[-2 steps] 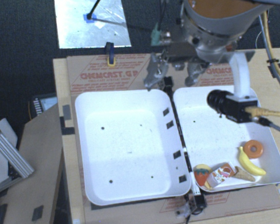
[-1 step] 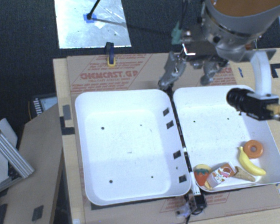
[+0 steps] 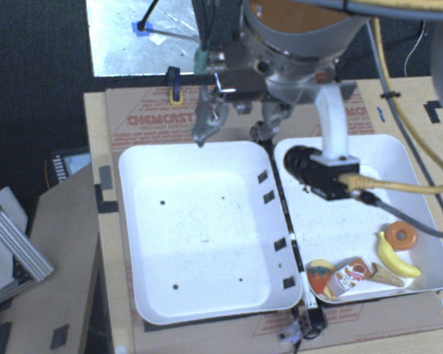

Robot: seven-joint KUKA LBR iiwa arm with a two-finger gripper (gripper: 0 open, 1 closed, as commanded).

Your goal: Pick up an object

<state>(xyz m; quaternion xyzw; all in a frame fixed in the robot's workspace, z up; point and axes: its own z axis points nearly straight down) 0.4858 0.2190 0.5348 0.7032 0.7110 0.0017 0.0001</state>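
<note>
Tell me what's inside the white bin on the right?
The right white bin holds a yellow banana, orange round toy and small packet. The black camera mount covers part of its floor.

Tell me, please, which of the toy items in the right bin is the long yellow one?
It is the banana, curved and lying near the bin's lower right corner. The round orange piece sits just above it, and the tomato-like piece and small packet lie to its left.

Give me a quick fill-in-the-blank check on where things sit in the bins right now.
1. The banana lies in the ____ bin.
2. The gripper hangs over the ____ edge of the bins.
3. Beside the banana sits an ____ ring-shaped toy.
4. The gripper's fingers hold ____.

Missing words: right; far; orange; nothing
</note>
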